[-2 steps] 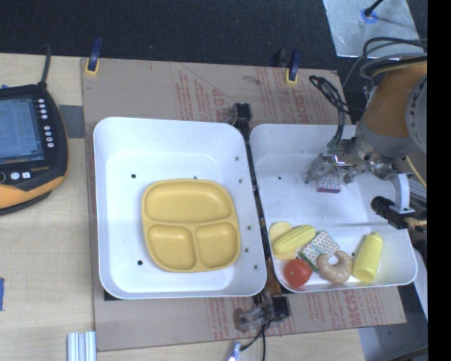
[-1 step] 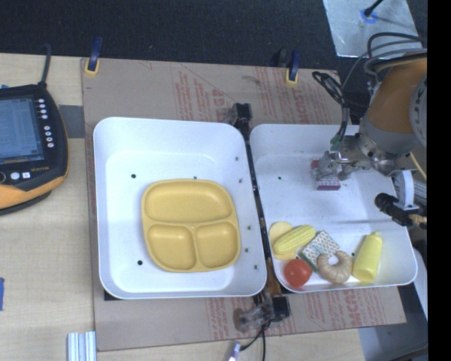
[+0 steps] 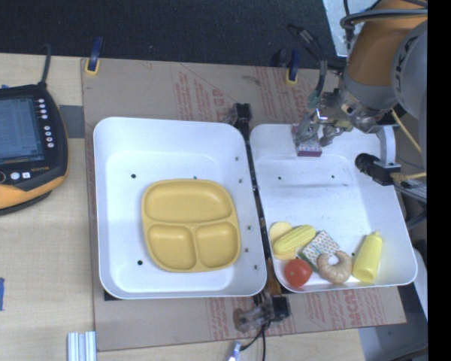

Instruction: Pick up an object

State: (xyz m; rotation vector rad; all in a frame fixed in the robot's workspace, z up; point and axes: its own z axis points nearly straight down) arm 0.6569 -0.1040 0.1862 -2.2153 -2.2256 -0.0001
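My gripper [image 3: 310,143] hangs over the far left corner of the right bin [image 3: 331,186], close above its floor, with nothing visible in it. The objects lie clustered at that bin's near edge, well away from the gripper: a yellow corn cob [image 3: 294,239], a red tomato [image 3: 298,274], a tan pretzel-like ring [image 3: 335,266], a yellow squeeze bottle [image 3: 367,256] and a small checkered packet [image 3: 322,244]. A pale yellow round piece [image 3: 279,231] sits just left of the corn.
The left bin [image 3: 120,201] holds a yellow divided plate [image 3: 189,224]. A teach pendant [image 3: 16,145] rests on the bench at far left. The middle of the right bin's floor is bare white between gripper and cluster.
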